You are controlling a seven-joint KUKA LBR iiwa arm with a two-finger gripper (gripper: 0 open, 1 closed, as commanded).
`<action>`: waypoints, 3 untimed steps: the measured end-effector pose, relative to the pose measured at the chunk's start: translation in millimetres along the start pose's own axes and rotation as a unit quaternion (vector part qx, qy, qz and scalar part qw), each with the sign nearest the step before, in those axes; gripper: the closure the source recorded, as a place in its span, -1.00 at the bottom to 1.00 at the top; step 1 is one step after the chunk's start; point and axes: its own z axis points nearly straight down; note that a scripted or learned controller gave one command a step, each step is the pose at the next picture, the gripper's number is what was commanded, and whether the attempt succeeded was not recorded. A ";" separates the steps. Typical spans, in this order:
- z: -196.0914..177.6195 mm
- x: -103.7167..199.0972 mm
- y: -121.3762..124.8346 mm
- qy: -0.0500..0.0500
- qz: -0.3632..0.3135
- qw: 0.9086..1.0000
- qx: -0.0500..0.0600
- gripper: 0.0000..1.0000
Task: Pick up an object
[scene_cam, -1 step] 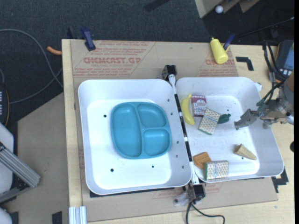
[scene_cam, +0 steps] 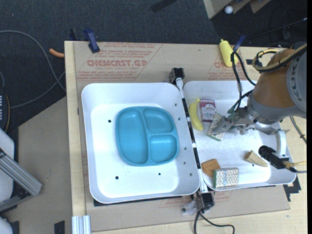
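The gripper (scene_cam: 223, 126) is low in the right bin (scene_cam: 273, 177), touching a small packet (scene_cam: 215, 130) beside the banana (scene_cam: 195, 115). Whether it pinches the packet cannot be told.

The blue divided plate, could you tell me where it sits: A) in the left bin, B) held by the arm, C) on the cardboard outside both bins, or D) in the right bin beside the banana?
A: the blue divided plate lies flat in the middle of the left bin, while the banana lies in the right bin, where the arm reaches.
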 end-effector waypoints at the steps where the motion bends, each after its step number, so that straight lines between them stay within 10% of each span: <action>1: 21.7 13.3 -0.1 0.000 0.000 1.000 -0.001 -1.00; 2: 21.5 32.6 54.5 -0.001 0.000 1.000 -0.002 -1.00; 3: 11.7 32.8 54.6 -0.001 -0.001 1.000 -0.003 1.00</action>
